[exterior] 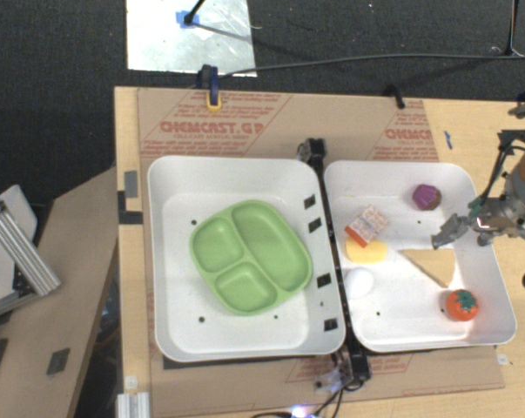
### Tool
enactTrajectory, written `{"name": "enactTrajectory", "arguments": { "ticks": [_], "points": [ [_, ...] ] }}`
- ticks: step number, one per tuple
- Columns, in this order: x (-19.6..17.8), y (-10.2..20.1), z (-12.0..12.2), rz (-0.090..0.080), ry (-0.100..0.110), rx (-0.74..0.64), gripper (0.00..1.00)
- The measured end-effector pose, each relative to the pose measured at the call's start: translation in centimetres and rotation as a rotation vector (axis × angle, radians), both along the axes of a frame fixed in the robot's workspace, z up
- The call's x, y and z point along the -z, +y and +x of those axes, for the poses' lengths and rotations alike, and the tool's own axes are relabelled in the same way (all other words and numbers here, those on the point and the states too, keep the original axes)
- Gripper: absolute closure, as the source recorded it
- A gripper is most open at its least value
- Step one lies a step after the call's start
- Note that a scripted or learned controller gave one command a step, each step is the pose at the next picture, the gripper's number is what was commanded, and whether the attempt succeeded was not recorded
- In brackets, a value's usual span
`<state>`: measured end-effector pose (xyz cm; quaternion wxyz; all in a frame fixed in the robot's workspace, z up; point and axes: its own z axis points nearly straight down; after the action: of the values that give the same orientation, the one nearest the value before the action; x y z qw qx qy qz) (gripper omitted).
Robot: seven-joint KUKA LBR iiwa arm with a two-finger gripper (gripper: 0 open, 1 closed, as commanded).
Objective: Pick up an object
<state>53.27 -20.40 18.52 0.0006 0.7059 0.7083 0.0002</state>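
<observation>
Looking down on a bench, two shallow white bins sit side by side. The left bin [171,233] holds a green divided plate [249,255] near its middle. The right bin [497,320] holds, toward its left edge, a red-and-white packet [366,225], a yellow disc [366,252] just below it and a white round piece [359,280]. A tan wedge [429,266] lies mid-bin, its long axis slanting down to the right. A purple ball [427,197] sits near the far right corner, an orange fruit [461,304] near the near right corner. The gripper [449,232] reaches in from the right edge; whether it is spread or pressed together cannot be told. The wedge lies nearest, just below it and slightly left.
</observation>
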Motion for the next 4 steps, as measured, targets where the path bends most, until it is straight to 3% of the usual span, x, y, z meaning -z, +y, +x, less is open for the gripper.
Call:
{"name": "enactTrajectory", "arguments": {
  "ticks": [2,3,4],
  "points": [
    [9.7,0.5,0.5,-0.007,-0.007,0.003,0.0],
    [8.0,0.6,1.1,-0.007,-0.024,0.0,1.0],
    [1.9,0.7,0.5,-0.002,-0.006,-0.001,1.0]
  ]
}}
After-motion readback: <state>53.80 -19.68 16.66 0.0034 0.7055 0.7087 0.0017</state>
